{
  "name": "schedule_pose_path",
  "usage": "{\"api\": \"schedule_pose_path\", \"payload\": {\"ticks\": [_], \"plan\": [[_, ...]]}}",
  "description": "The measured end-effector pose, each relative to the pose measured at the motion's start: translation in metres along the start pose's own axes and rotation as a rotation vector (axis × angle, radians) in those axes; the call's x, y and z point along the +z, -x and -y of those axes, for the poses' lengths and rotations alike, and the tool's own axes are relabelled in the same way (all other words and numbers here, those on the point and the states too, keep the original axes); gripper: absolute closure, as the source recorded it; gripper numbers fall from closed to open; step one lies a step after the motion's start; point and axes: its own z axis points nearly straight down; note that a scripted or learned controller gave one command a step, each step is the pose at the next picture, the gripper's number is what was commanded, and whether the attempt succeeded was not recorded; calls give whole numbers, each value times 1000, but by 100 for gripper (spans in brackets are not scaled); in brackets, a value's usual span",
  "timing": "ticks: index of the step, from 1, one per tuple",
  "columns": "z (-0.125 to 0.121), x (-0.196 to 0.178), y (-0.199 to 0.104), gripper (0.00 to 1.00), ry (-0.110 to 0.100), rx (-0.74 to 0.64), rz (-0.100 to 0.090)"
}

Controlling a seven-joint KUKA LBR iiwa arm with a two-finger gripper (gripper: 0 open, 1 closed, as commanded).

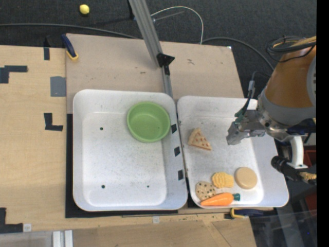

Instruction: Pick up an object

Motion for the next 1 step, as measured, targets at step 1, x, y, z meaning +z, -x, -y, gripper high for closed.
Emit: {"api": "schedule_pose_path", "payload": {"ticks": [1], "plan": [[-9,15,-56,100,-6,-5,-2]]}}
